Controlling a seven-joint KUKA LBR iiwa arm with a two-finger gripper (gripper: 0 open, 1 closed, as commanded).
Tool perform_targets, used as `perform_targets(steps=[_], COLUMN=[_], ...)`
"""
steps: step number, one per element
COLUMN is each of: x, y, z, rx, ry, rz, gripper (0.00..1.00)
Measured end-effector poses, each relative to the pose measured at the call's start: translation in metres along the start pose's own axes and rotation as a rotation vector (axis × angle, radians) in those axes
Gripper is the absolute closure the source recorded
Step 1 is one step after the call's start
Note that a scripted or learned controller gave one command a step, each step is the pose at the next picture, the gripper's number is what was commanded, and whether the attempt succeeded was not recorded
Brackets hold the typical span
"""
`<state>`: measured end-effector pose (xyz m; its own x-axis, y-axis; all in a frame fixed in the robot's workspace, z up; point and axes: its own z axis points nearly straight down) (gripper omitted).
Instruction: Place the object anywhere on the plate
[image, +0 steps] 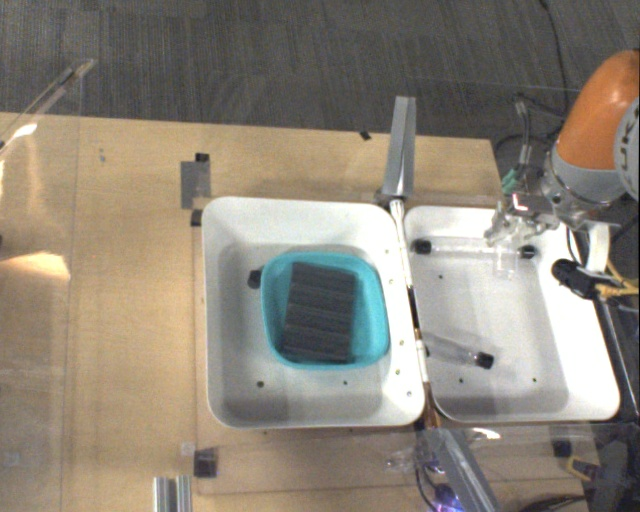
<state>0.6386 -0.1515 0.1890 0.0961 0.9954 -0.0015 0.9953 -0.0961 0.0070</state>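
Grey arm (590, 150): reaches in from the right, with its jaws hanging over the far right corner of the right bin (590, 400). They are too blurred and pale against the bin to tell whether they are released or clenched, and nothing can be seen held in them.
Just beside the jaws: a clear tube with a black cap (455, 245) lies along the far wall of the right bin, its right end close under the jaws. Whether they touch it cannot be told.
Right bin, near part: a second clear capped tube (458, 352) lies at a slant towards the left wall, well apart from the first.
Left bin (230, 390): holds a teal plate (372, 335) set about in its middle.
Task's thing: a dark grey ribbed block (318, 312) lies flat on the teal plate, inside its rim, so by the look of it the placing is done.
Step in hand, as a judgement: clearing away. Lift straight up before crossing the divider (405, 290) so the tubes stay undisturbed and the plate is not nudged.
Tabletop (110, 330): light wood, carrying both bins side by side.
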Motion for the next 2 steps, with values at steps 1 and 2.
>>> perform_targets(steps=[1, 2], x=[0.0211, 0.0208], y=[-0.0681, -0.068], z=[0.041, 0.0408], rx=[0.004, 0.003], ry=[0.002, 0.002], rz=[-0.058, -0.057], gripper=[1.0, 0.0])
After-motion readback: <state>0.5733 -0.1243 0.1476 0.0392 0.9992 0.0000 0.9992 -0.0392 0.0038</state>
